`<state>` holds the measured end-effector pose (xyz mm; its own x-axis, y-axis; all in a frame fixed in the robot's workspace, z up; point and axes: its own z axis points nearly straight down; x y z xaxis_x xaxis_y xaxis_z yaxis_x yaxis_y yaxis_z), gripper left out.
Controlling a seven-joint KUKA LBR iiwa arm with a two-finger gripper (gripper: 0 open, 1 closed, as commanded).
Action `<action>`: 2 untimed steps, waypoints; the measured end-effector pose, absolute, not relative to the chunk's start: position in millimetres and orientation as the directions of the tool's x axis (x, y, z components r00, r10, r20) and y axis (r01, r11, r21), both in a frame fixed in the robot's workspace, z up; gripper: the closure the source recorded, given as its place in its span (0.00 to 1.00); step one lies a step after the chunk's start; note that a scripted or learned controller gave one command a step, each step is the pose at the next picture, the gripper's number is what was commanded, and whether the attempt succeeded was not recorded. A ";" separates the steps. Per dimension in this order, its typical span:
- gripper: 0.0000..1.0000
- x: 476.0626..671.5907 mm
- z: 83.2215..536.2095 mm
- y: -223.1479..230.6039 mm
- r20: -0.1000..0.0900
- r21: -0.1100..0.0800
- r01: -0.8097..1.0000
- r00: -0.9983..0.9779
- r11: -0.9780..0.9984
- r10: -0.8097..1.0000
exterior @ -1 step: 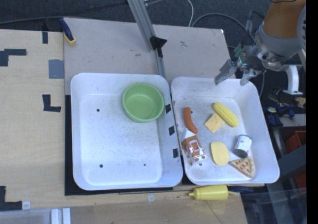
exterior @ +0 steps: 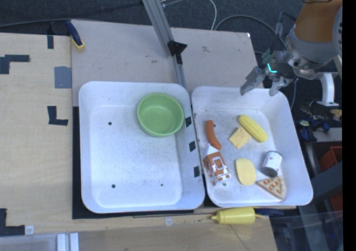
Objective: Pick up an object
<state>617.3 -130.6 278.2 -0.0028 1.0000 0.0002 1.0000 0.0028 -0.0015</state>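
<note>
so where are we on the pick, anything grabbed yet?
Nothing picked yet. The pincer is open, holds nothing and hovers at the right bin's far edge. The corn, cheese, sausage and pizza slice lie in that bin. Descent, grasp and lift remain.

Bench [exterior: 128,58]: you see two white bins side by side on it.
Front edge: yellow bottle [exterior: 236,216] lies there.
</note>
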 end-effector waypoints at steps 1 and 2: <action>0.00 617.7 216.2 -122.6 0.000 -0.008 1.000 -0.002 0.002 1.000; 0.00 612.9 170.2 -116.9 0.000 -0.006 1.000 -0.002 0.002 1.000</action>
<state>612.9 -116.9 170.2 -0.0019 1.0000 0.0000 1.0000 0.0019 -0.0063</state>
